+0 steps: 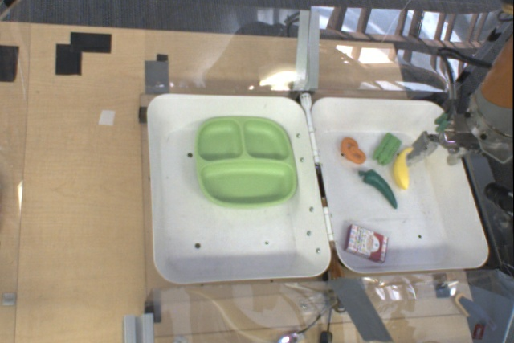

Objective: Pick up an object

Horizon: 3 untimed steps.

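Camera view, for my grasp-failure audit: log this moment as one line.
gripper over right bin, beside banana | nothing seen held | left bin: green tray

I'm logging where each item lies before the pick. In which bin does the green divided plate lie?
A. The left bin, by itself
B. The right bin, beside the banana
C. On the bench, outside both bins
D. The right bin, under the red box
A: the green divided plate lies alone in the left bin, while the banana and red box lie in the right bin.
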Available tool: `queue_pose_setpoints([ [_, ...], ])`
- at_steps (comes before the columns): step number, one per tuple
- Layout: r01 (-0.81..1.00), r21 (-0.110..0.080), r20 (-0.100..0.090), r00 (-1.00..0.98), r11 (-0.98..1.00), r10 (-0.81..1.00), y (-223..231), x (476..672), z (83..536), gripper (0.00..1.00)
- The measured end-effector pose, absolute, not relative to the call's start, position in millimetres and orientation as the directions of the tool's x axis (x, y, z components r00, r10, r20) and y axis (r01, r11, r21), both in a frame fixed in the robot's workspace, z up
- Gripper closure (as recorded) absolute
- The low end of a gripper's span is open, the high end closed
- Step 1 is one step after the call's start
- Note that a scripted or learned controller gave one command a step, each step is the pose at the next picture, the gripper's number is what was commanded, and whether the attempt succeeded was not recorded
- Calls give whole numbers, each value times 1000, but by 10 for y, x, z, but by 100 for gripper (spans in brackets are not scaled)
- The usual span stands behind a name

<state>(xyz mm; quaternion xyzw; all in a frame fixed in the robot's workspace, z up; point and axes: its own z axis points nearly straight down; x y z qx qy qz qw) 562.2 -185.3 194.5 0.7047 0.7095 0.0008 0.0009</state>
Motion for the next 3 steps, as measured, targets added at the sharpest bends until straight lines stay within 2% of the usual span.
queue_pose_setpoints([
  [1, 993, 16, -6, -116, 116, 993, -1673, 5995, 910, 0],
  [2, 993, 20, -4, -118, 118, 993, -1652, 6020, 1036, 100],
  [3, 1000, 6, 0, 5, -5, 1000, -1139, 6007, 1949, 100],
])
